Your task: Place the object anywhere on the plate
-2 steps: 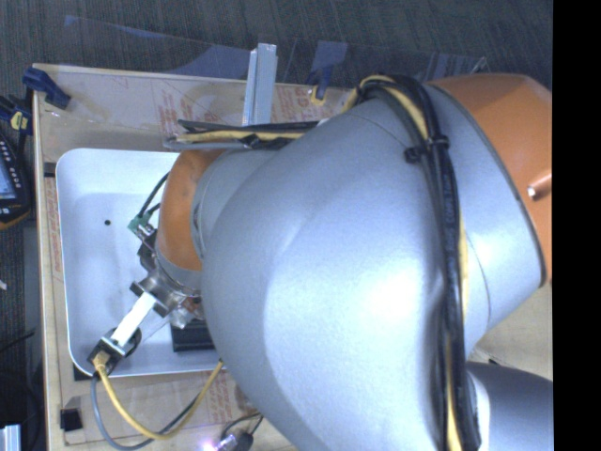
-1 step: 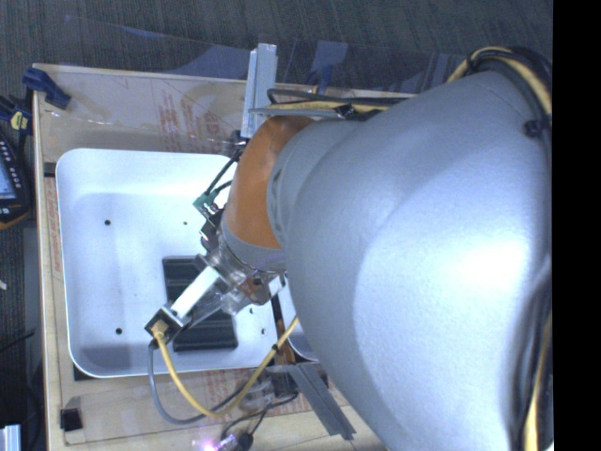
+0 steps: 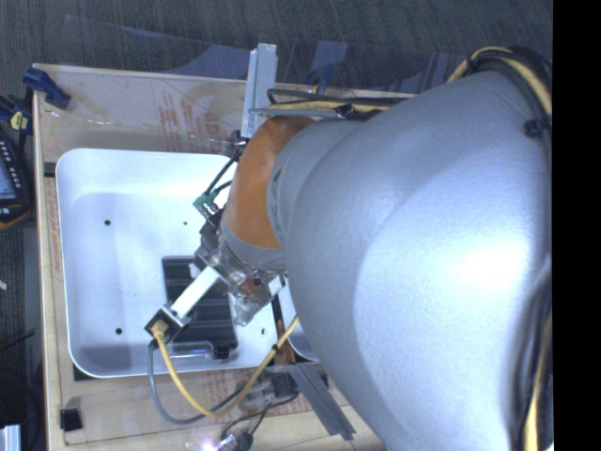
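Dark carpeted floor (image 3: 141, 7) behind; pale wooden bench (image 3: 122, 111) in front, printed with faint red marks.

Counts: one bin (image 3: 94, 252) in plain sight at left, with the ground to its right covered by the arm; one arm (image 3: 423, 271); one orange band (image 3: 254, 195); one gripper (image 3: 246, 303); one dark object (image 3: 192, 285); one white bar (image 3: 192, 299); one blue clamp (image 3: 42, 87) at the bench's far left corner; one upright metal profile (image 3: 263, 73) at the far edge.

Object: dark, flat, roughly rectangular, ribbed in parallel ridges. Lies on the bin's floor near the right wall, toward the near edge, partly crossed by the white bar and just beside the gripper, to its left. Cannot tell whether touching.

Gripper: pale, translucent, below the orange band, low over the bin's right side. Cannot tell how far open, nor whether anything is held.

Materials and shapes: bin of smooth white plastic, shallow, round-cornered, with small dark dots on its floor. Arm of matt grey casing, broad and rounded. White bar straight, slanted, ending in a small dark and yellow fitting. Yellow cable (image 3: 188, 393) glossy, looping from that fitting over the bench's near edge.
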Motion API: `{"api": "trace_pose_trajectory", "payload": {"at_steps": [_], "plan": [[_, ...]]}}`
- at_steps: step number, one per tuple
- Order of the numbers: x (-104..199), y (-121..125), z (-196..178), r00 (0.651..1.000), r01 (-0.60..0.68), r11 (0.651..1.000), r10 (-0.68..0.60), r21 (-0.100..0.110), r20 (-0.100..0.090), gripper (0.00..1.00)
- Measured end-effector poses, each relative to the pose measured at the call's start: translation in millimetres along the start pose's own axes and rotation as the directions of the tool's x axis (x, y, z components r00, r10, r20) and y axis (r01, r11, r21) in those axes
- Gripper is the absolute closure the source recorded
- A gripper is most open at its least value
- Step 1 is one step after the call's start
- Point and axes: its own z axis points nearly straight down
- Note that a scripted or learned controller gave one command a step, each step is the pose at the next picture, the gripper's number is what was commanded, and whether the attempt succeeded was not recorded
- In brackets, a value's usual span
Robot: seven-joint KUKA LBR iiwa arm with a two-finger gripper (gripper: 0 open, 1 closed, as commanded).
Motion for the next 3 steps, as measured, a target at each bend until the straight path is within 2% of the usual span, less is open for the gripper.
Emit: {"api": "trace_pose_trajectory", "payload": {"at_steps": [1,2,3], "plan": [[1,-1,-9,1.0,0.007,1.0,-0.007,0.003,0.001,1.0],[56,-37,101,0.974,-0.225,0.974,0.225,-0.001,0.004,1.0],[42,-33,-13,0.993,0.116,0.993,-0.116,0.0,0.0,1.0]]}}
